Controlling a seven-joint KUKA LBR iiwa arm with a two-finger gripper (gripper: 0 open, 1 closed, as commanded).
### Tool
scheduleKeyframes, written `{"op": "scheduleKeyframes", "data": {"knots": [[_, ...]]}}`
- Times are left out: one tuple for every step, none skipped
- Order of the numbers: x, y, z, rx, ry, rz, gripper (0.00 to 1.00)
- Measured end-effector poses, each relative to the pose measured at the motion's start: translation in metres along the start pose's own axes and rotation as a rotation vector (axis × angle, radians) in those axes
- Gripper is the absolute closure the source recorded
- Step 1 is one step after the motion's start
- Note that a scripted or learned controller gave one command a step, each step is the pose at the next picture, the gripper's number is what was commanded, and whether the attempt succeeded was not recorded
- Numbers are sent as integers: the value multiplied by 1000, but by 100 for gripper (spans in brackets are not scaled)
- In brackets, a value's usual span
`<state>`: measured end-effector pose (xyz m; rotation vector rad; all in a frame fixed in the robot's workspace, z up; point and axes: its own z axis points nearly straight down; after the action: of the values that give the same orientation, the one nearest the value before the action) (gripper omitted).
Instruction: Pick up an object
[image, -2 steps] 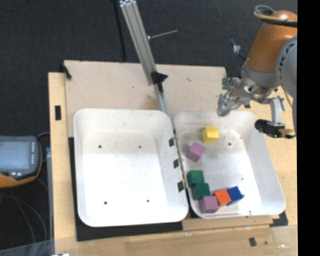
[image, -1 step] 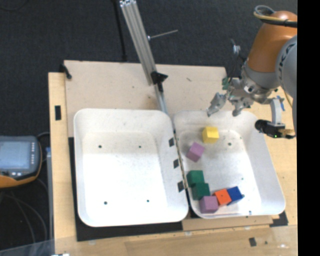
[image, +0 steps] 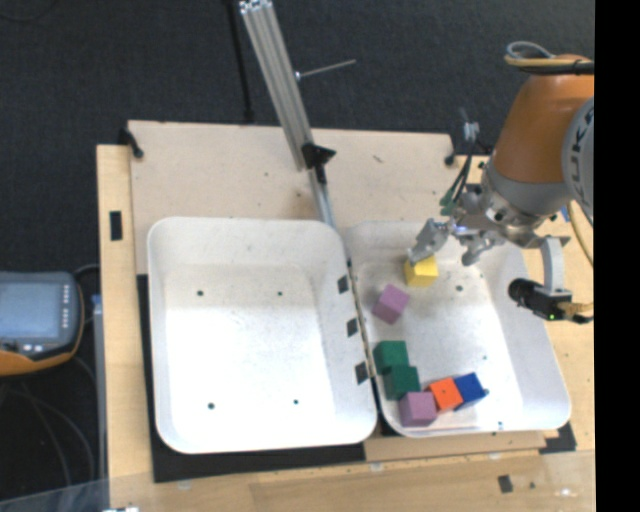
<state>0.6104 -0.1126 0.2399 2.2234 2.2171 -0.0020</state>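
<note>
Small yellow block (image: 421, 270), slightly tilted, near the right bin's (image: 520, 400) far end

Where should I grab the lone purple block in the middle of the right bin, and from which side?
Take the lone purple block across two opposite flat faces, coming straight down from above. It sits apart from the yellow block and the green blocks, with bare bin floor on every side, so both fingers should find room. It looks turned relative to the right bin walls, so the tool probably needs rotating to match its faces.
</note>
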Motion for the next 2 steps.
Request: {"op": "scheduleKeyframes", "data": {"knots": [[-39,45,121,4,-2,1,0],[-39,47,105,-6,-2,2,100]]}}
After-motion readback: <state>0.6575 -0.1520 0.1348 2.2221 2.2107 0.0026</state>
